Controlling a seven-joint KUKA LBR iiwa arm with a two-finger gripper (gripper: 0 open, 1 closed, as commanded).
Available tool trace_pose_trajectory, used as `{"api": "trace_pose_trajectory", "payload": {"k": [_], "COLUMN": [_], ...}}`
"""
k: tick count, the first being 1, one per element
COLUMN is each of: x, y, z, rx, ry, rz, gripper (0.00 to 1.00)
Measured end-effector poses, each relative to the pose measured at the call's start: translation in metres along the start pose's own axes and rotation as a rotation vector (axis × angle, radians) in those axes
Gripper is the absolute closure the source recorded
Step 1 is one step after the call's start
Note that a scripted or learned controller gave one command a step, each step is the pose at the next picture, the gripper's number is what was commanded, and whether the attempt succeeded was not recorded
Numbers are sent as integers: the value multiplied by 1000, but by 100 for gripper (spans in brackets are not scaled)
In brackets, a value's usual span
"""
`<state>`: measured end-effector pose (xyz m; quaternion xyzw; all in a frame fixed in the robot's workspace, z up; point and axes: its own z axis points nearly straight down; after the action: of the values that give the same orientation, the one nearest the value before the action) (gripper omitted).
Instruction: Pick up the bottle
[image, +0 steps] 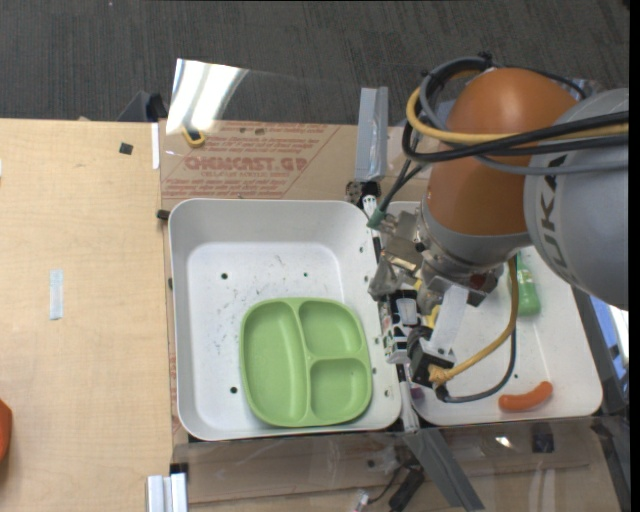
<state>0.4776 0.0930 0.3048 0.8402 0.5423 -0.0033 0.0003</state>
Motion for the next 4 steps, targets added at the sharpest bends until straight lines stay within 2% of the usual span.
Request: {"api": "trace_pose_trajectory", "payload": {"k": [1,2,3,4], "x": [136,95,154,138], "y": [123,137,81,47], "z": [-37,-129,-42,198], "rx": [-1,-2,0,-5], "ry": [0,1,0,6], "rz": [-84,-247,-274,-274], "gripper": [100,100,100,100]}}
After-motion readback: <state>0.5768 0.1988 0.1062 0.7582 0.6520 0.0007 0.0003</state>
